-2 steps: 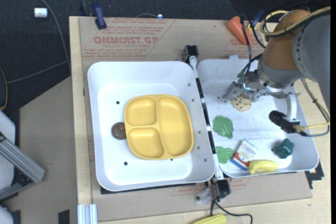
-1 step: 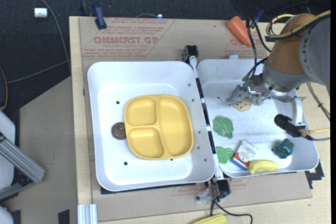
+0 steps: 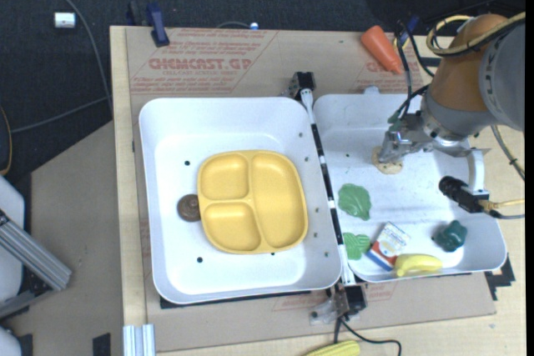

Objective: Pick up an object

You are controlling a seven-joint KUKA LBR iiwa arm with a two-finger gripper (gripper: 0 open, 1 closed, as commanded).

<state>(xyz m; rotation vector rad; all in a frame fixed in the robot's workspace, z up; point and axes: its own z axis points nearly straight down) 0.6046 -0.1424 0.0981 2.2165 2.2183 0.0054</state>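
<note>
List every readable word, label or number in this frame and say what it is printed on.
"CHEMCAST GP": red print on the brown board behind the left bin; this reading is uncertain.
Smaller red lines around it: too blurred to read.
Small packet in the right bin: print too small to read.

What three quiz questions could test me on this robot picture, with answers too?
1. True or false: the yellow divided plate lies in the left bin.
2. Which thing lies nearest the right bin's front edge? A) the banana B) the tan round piece C) the brown disc
3. Fill in: the end effector hangs over the ____ bin.

Key: 1 true. 2 A. 3 right; it sits just above the tan round piece, and a grasp cannot be judged.
</note>
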